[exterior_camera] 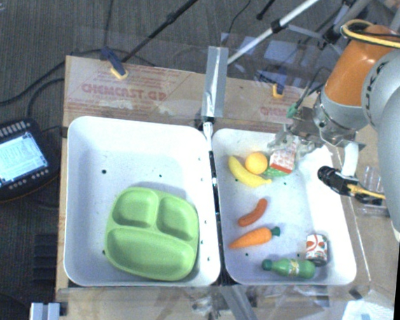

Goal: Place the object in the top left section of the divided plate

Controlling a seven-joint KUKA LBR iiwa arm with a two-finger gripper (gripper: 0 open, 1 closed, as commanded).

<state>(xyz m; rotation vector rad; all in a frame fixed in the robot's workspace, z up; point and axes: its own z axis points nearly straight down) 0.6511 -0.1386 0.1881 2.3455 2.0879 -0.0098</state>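
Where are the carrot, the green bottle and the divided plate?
carrot (250, 239), camera view, middle of its orange body
green bottle (292, 268), camera view, middle of its body
divided plate (150, 256), camera view, floor of its large section

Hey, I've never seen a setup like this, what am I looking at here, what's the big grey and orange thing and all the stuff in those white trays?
One camera looks down at a slant on a bench. The grey and orange thing is a robot arm; its gripper hangs over the right bin, by a small carton. Whether it grips anything is unclear. That bin also has toy food: a banana, a lemon, a sausage, a carrot, a can and a green bottle. The left bin holds a green divided plate.
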